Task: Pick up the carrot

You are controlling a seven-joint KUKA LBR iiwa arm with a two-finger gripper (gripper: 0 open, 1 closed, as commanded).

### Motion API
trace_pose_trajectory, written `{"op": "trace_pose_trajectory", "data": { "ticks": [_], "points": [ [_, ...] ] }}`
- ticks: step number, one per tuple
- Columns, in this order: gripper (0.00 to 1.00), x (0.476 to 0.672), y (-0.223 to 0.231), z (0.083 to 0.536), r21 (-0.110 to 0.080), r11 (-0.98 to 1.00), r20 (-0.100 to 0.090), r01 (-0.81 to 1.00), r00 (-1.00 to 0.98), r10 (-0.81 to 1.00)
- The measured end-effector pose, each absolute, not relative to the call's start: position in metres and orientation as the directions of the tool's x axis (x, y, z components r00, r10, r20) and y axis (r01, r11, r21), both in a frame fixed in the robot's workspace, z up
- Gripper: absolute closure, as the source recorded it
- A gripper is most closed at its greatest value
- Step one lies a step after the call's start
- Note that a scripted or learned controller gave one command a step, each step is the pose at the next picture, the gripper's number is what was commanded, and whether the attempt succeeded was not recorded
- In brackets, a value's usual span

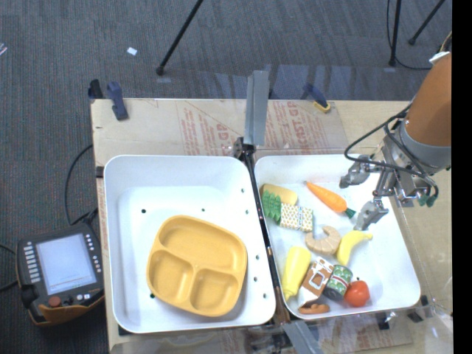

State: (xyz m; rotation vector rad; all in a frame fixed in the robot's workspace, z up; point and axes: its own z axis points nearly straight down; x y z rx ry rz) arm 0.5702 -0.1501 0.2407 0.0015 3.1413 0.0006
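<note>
In the right-hand white bin (402, 264), a small orange carrot (327, 196) with a green stub at its right end lay on the bin floor toward the far side, its long axis running from far-left to near-right. The gripper (363, 194) hung just to the right of that green stub, its two grey metal fingers spread wide with nothing between them (one finger sat farther back, one nearer). The carrot looked smooth, tapered and plastic. Nearer in the same bin lay a glossy yellow banana (352, 245), a round red tomato (357, 293) and a pale yellow corn cob (296, 268). The left bin (125, 190) held a yellow divided tray (197, 265).
</note>
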Motion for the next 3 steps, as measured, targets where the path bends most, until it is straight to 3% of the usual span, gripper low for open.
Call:
{"op": "trace_pose_trajectory", "data": {
  "ticks": [1,2,3],
  "points": [
    [0.0,0.583,-0.174,0.145,0.004,0.999,0.013,0.041,-0.999,0.041],
    [0.0,0.632,-0.188,0.086,0.001,0.969,0.0,0.245,-0.969,0.245],
    [0.0,0.596,-0.132,0.088,0.003,0.96,0.0,0.281,-0.96,0.281]
  ]
}}
